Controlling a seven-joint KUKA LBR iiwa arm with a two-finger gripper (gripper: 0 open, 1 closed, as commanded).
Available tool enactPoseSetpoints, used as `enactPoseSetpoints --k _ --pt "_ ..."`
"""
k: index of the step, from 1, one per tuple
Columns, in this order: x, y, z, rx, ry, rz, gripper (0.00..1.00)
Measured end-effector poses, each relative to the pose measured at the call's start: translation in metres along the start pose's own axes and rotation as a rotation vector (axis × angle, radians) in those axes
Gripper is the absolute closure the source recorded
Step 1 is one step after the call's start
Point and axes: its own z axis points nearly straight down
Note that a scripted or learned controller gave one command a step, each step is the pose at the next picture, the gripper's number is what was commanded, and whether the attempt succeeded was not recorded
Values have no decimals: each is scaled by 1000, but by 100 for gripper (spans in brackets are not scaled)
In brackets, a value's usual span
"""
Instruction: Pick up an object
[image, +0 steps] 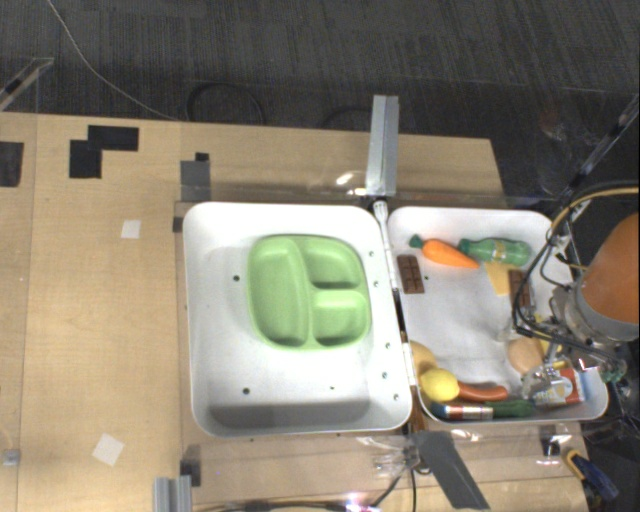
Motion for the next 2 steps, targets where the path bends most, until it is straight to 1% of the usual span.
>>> enactPoseSetpoints --k 1,2 --pt "-4 0 0 1 5 -66 0" --pt "-93 15 3 -6 4 -116 0"
